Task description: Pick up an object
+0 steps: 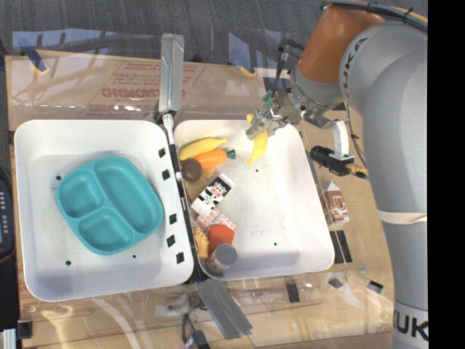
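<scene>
The robot's tool lifts a yellow toy over the right bin.

On the left, a blue plate (pixel 109 203) with three parts lies in the left bin (pixel 36 267). In the right bin (pixel 290 231), toys sit piled by the left wall: a banana (pixel 200 147), a carrot (pixel 214 158), a brown ball (pixel 191 169), a black and white card (pixel 216 190), an orange cup (pixel 221 234) and a grey can (pixel 223 256). Up near the back wall, the tool (pixel 263 126) is clenched on the top of a small yellow toy (pixel 258 148). The toy hangs down from the tool, tilted, above the bin floor. I think it could slip out, because the tool pinches just the top end and the rest swings free. If it drops, it would likely land in the right bin.
</scene>
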Motion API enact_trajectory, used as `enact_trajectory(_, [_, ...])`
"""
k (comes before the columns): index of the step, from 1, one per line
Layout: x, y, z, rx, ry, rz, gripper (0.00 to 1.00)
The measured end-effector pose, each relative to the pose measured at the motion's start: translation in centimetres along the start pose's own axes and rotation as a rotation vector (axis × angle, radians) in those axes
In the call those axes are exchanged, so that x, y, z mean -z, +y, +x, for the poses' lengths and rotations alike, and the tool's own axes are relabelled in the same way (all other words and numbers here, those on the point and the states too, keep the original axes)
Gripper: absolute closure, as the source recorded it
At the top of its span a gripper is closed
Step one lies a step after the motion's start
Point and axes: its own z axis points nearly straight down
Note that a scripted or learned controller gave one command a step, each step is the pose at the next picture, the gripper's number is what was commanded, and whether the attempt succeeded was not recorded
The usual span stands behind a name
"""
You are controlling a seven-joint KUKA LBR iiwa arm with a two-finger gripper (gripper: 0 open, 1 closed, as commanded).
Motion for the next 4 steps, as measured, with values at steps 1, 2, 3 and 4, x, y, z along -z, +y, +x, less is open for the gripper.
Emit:
enact_trajectory(1, [-0.6,-0.2,0.0,-0.001,0.003,0.010,0.00])
enact_trajectory(2, [-10.5,-5.2,-4.1,-0.091,0.003,0.012,0.00])
enact_trajectory(3, [-9.4,-5.1,-4.1,-0.088,0.004,0.012,1.00])
enact_trajectory(4, [3.2,-1.6,2.7,-0.004,0.002,-0.002,1.00])
